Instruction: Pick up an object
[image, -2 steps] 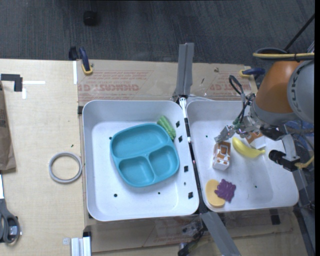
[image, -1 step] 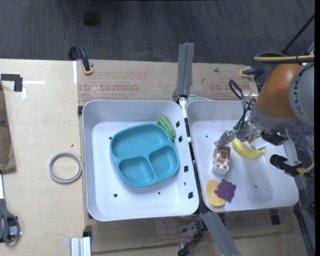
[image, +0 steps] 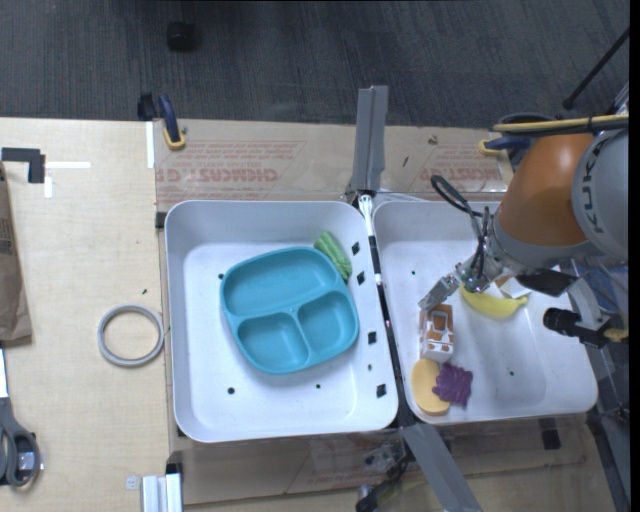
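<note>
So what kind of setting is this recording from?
Most likely a robotics lab grasping bench: two shallow white bins on a wooden bench, toy items like a yellow plastic banana, and a grey-and-orange arm reaching in.

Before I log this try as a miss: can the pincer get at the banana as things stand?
Probably yes. The pincer hangs in the right bin just beside the banana, which lies bare on the floor, nothing stacked on it.

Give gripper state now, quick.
Gripper: over the right bin beside the banana; open or shut cannot be told.
</note>
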